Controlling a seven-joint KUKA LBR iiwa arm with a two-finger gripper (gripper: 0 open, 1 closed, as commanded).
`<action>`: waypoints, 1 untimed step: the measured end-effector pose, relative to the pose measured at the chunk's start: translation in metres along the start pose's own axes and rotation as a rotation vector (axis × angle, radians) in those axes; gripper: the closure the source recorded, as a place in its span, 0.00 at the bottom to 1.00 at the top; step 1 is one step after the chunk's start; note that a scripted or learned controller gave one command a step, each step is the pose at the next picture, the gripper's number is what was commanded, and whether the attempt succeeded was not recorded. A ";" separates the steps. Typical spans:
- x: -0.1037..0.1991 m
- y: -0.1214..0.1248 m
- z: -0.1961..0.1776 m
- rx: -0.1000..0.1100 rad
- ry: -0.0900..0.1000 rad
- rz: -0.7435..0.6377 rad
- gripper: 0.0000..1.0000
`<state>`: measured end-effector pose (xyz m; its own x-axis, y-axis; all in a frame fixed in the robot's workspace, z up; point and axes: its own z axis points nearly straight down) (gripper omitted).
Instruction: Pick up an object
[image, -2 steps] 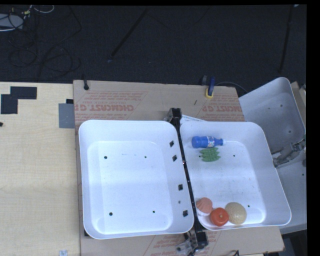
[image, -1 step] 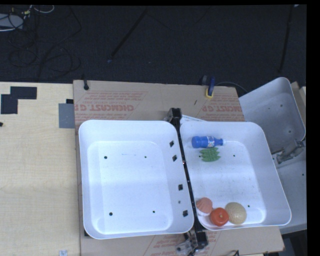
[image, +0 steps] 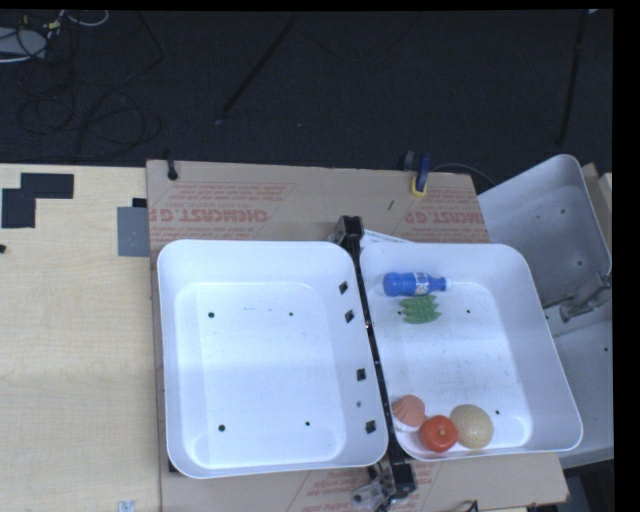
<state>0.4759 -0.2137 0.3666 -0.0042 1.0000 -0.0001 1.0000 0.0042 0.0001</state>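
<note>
On the pale tabletop (image: 70, 330) lies a cardboard sheet (image: 260, 205) that carries two shallow white bins side by side. The left bin (image: 260, 360) shows bare floor with a few small dark holes. In the right bin (image: 500, 350), a blue bottle (image: 413, 284) lies on its side near the far wall, with a small green leafy piece (image: 420, 310) just beside it toward the near side. Well apart from these, in the near corner, a pink shell-like piece (image: 407, 409), a red tomato-like ball (image: 438, 433) and a tan round object (image: 472, 425) cluster together, touching or nearly so. The pincer's state cannot be told.
</note>
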 end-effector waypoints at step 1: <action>0.000 0.000 -0.011 0.000 0.000 0.000 0.00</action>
<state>0.4758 -0.2138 0.3780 -0.0045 1.0000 -0.0001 1.0000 0.0045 -0.0003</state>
